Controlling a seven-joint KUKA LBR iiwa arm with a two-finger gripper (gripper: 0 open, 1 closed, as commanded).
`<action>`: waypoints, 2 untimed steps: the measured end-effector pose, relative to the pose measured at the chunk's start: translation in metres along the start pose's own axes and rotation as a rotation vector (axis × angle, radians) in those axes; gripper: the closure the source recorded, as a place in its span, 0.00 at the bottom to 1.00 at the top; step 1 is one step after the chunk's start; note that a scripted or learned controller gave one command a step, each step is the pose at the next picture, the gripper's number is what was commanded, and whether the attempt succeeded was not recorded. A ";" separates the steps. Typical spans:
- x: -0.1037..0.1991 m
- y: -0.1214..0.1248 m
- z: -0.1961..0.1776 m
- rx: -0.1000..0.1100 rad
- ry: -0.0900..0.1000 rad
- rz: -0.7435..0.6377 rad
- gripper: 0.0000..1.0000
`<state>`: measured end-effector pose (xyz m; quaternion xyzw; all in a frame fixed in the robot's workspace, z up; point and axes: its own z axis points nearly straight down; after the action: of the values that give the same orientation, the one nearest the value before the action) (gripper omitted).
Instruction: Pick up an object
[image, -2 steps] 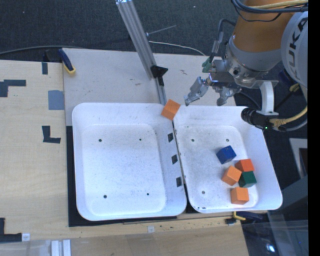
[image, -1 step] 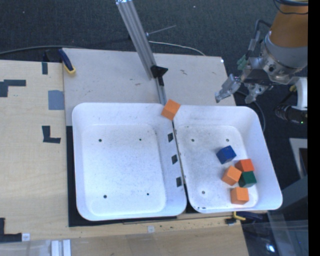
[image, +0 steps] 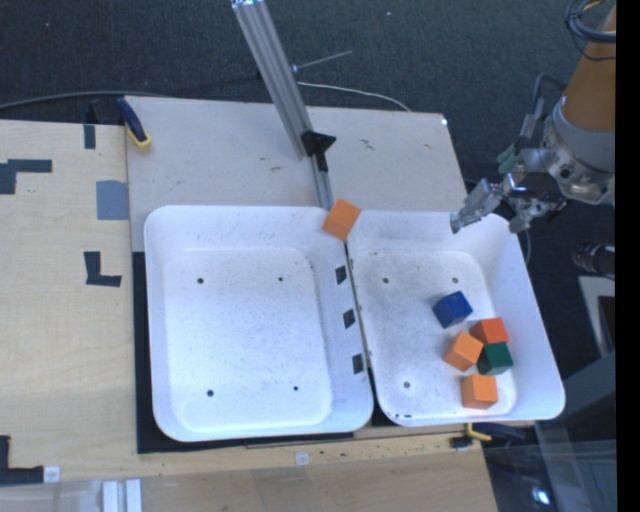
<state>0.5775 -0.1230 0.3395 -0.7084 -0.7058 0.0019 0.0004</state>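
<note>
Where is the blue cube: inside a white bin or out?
Inside: the blue cube lies on the floor of the right white bin, beside other blocks.

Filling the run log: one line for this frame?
gripper: above right bin far rim, holding nothing | blocks: blue, orange, green in right bin | orange block on divider rim

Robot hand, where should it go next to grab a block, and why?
Probably down and left into the right bin. The gripper hangs above that bin's far right corner with nothing between its fingers, and the blue block lies nearest, a little apart from the other blocks, so it looks easiest to reach.
</note>
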 end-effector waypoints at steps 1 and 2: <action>-0.052 -0.064 -0.004 -0.001 0.000 0.003 0.00; -0.070 -0.085 0.186 0.007 0.005 -0.003 0.00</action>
<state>0.4912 -0.1927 0.1535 -0.7073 -0.7069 0.0027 0.0046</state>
